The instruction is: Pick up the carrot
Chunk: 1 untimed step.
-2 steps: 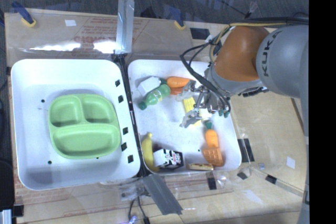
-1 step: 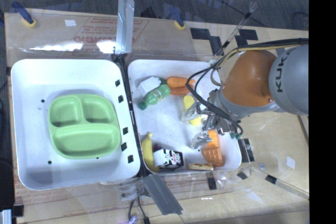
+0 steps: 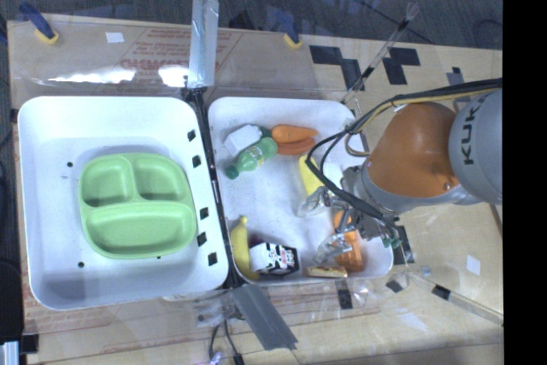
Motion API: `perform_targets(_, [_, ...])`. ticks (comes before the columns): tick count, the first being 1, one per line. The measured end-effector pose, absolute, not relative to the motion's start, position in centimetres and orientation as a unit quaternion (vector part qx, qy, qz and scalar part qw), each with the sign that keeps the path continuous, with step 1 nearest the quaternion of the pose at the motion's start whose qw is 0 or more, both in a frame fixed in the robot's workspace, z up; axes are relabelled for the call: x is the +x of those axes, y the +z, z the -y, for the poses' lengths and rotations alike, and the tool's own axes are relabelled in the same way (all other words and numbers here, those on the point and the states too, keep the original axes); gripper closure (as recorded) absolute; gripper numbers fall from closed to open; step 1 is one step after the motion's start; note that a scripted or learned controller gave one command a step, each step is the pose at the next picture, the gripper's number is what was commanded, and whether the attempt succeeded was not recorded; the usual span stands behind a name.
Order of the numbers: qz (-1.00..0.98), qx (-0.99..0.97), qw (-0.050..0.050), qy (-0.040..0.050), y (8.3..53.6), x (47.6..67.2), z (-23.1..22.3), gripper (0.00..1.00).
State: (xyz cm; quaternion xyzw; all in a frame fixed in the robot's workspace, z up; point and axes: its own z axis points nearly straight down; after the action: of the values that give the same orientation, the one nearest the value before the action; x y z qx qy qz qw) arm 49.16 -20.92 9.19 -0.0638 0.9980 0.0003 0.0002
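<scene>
The carrot (image 3: 293,135) is orange and lies on its side at the far edge of the right bin (image 3: 273,108), beside a green bottle (image 3: 252,156). My gripper (image 3: 321,226) hangs low over the near right part of that bin, well short of the carrot. Its fingers stand open, one fingertip (image 3: 311,203) near a yellow item (image 3: 308,175) and the other near an orange item (image 3: 349,253). I see nothing held between them. The wrist and its orange band (image 3: 412,151) cover the bin's right wall.
The left bin (image 3: 34,184) holds a green divided plate (image 3: 135,206). In the right bin a white object (image 3: 242,136) sits by the bottle. A banana (image 3: 239,247), a black-and-white carton (image 3: 275,257) and a bread-like piece (image 3: 326,272) lie along its near edge.
</scene>
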Motion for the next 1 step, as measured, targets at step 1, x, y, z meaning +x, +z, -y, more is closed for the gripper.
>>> perform_targets(1, [-0.998,-0.067,0.002,0.0001,10.25,49.39,20.75,1.0])
